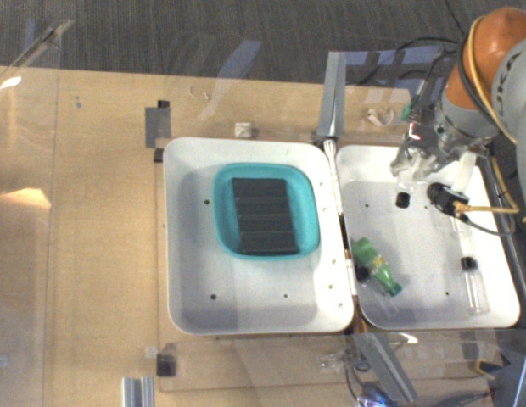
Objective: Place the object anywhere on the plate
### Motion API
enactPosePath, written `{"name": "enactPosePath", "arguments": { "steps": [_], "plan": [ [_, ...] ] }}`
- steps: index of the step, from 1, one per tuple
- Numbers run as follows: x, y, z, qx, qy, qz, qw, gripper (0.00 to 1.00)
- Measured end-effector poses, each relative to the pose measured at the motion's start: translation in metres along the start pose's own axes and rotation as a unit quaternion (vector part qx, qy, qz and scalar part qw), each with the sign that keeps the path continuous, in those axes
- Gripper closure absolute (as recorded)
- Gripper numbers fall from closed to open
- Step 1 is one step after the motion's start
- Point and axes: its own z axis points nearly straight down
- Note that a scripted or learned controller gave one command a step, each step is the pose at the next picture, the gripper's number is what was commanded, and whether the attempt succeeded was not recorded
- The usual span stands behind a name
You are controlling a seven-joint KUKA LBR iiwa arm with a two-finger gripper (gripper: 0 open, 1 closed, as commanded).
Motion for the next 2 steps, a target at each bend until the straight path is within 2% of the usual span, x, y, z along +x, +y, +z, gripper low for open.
{"name": "enactPosePath", "arguments": {
  "steps": [1,2],
  "plan": [
    [0.044,-0.053,0.01,0.0,0.001,-0.027,0.9996,1.0],
    [0.081,-0.062,-0.015,0.0,0.001,-0.062,0.998,1.0]
  ]
}}
